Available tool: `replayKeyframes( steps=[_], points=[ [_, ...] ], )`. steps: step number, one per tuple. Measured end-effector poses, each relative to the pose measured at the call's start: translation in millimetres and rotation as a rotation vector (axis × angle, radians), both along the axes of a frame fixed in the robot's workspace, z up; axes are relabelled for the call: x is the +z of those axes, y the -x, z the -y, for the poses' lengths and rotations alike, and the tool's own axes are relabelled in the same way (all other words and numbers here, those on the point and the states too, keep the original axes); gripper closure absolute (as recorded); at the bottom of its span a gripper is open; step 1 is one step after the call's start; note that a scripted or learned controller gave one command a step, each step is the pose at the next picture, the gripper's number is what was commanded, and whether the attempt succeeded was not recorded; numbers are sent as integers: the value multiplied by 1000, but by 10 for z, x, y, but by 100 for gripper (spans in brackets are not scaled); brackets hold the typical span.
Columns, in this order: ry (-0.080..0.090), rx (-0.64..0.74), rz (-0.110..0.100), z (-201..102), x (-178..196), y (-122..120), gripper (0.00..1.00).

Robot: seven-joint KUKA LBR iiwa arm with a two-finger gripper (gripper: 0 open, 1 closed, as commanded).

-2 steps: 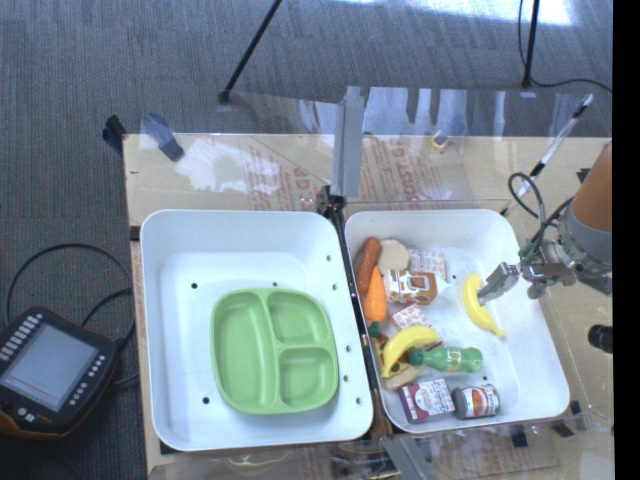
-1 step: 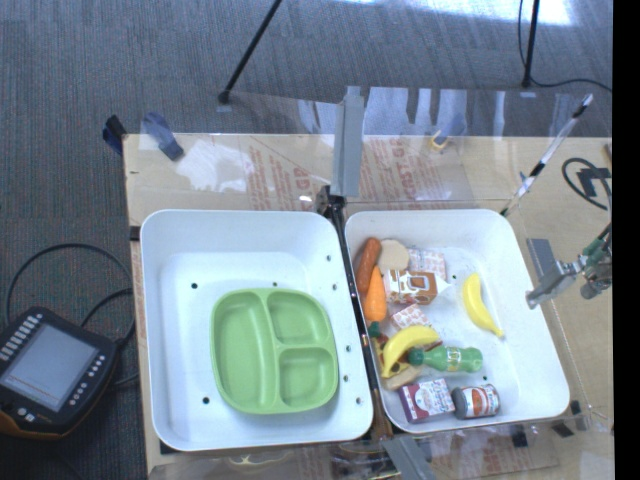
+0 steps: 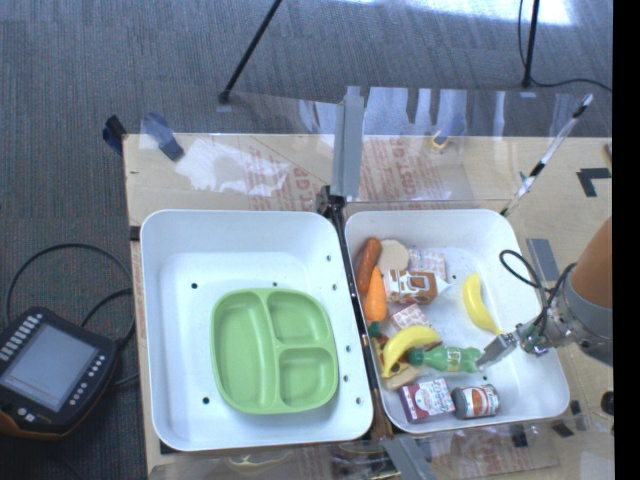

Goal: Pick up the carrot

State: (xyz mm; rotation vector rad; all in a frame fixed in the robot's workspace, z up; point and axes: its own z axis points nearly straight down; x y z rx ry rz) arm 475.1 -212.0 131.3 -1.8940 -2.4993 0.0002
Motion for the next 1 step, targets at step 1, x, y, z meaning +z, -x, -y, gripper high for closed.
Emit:
replayKeyframes(
  steps=[1],
  points=[
    [2, 175, 5, 25, 1057, -10, 0]
  ],
)
